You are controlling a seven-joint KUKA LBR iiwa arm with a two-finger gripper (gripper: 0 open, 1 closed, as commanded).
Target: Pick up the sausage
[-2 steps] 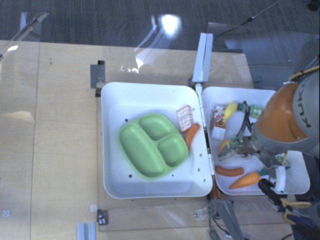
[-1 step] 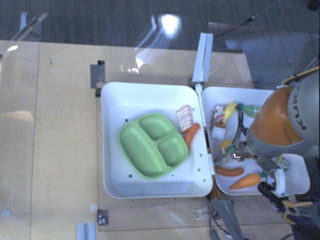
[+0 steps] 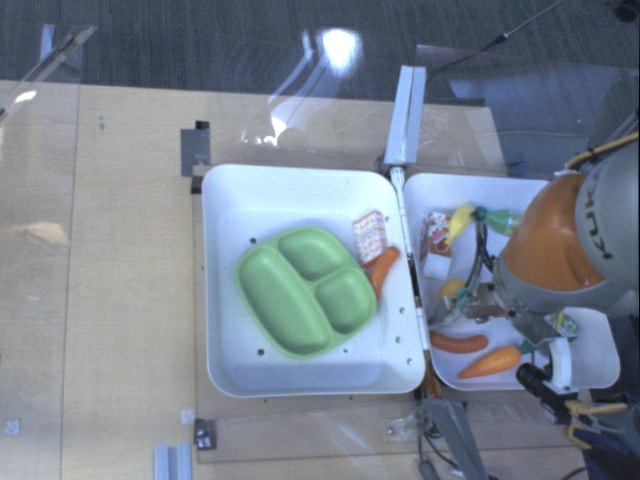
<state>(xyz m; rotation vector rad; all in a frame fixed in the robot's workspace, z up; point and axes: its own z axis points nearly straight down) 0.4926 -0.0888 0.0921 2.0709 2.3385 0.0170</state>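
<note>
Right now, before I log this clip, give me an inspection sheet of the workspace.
Surface: wooden bench bearing two white bins.
Job's things: sausage lying in the right bin, near its front.
Clutter: carrot beside the sausage; green tray, small packet and another carrot in the left bin.
Tool: the arm hangs over the right bin.
Cables: one on the floor, top right.
Surroundings: dark floor.

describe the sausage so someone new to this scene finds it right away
Go to the right bin, to its near edge below the arm. The sausage lies flat there, a smooth reddish-brown link. The carrot beside it is brighter orange and tapers to a point; the sausage has rounded ends.
</note>
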